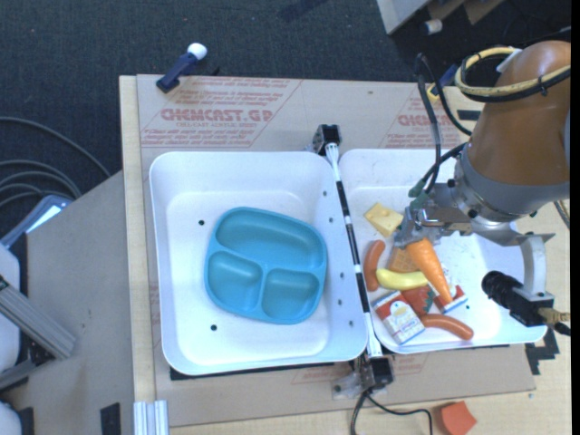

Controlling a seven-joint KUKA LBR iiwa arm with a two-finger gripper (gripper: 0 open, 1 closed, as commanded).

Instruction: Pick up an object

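Locate the two-finger gripper (419,232) low over the right white bin (507,329), its tip at the upper end of the orange plastic carrot (430,265). You cannot tell from this slanted view how its grasp stands, because the wrist body covers the tip.

Judge the step as the reach and descent onto an object; no lift is evident. The next move calls for closing on the carrot's thick end and rising straight up, clear of the neighbours.

Note the carrot: tapered, smooth, lying slantwise with its narrow end toward the near wall. It rests across a yellow plastic banana (401,279). A red-orange sausage (373,265) lies just beside it on the left, a yellow cheese wedge (383,218) above, and a red and white carton (402,320) and a second red sausage (448,326) below.

The blue sectioned plate (265,265) sits in the left white bin (177,243), well apart.
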